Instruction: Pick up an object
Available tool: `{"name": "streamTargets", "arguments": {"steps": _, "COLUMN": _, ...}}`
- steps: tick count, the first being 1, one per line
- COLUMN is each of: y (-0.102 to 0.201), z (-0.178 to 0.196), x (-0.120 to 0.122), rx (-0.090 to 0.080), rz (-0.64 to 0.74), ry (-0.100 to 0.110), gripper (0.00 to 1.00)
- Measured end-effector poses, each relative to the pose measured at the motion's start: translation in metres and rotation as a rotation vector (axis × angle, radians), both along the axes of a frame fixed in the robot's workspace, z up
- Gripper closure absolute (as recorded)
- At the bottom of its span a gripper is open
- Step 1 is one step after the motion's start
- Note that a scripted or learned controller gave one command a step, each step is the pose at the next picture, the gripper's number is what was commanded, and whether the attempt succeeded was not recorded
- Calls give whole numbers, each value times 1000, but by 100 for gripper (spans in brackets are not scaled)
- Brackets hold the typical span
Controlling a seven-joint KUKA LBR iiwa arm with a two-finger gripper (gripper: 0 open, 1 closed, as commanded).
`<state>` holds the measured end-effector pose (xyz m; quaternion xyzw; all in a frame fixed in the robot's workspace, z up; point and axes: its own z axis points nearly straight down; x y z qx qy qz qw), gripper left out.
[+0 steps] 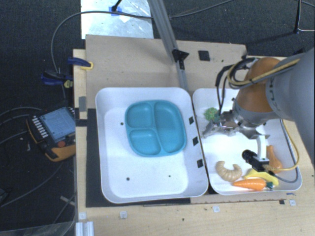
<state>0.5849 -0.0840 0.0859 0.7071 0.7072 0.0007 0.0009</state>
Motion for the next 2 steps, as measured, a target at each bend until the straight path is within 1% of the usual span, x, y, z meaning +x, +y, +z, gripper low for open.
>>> {"name": "streamTargets", "arguments": {"steps": 1, "y": 0, "z": 13, "x": 1, "rx": 0, "rz": 0, "ry": -4, "gripper": 100}}
{"name": "streamTargets", "arguments": {"steps": 2, "y": -10, "z": 65, "x": 2, "rx": -1, "rz": -1, "ry": -3, "gripper": 100}}
